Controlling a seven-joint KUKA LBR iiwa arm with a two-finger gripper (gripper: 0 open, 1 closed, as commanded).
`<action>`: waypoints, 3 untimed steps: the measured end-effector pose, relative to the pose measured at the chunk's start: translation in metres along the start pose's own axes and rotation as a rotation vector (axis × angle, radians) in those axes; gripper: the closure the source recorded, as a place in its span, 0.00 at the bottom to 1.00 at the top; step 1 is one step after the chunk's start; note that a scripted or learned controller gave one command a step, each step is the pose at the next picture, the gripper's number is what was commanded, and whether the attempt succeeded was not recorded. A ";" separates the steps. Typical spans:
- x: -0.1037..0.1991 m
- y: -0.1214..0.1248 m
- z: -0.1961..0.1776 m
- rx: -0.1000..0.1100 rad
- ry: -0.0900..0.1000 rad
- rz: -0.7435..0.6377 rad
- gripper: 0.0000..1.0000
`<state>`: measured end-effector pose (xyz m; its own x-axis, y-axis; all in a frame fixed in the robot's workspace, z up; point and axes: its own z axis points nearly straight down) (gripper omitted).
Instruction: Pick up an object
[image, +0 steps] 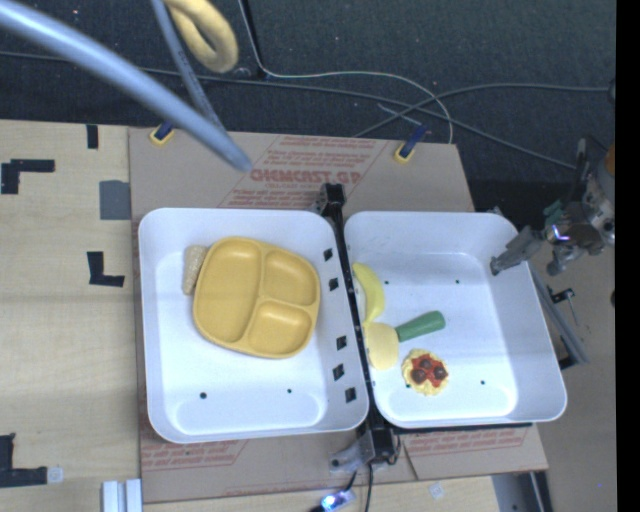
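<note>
The right bin (470, 235) holds a yellow banana-like piece (368, 285) against its left wall. Below that lies a yellow-headed tool with a green handle (420, 325). A small pizza toy (426, 371) with red topping sits near the bin's front. In the left bin (240, 410) a yellow divided plate (256, 297) lies flat, with a tan piece (192, 268) poking out from under its left edge. My gripper (545, 245) hangs at the right bin's right rim, apart from all the objects; nothing is visibly held.
Both bins rest on a cardboard sheet (300, 165) on the wooden bench. A black clip strip (345, 300) joins the bins. A grey pole (130, 75) and a yellow object (205, 30) cross the top left. Cables (430, 100) run behind the bins.
</note>
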<state>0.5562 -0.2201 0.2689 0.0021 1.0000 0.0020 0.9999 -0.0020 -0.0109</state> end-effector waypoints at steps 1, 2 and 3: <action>0.000 0.002 -0.005 -0.010 -0.003 -0.003 0.00; 0.000 0.011 0.052 -0.004 -0.002 -0.004 0.00; 0.007 0.015 0.099 -0.005 -0.001 -0.004 0.00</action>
<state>0.5705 -0.2128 0.1698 -0.0024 1.0000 0.0006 1.0000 0.0024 -0.0061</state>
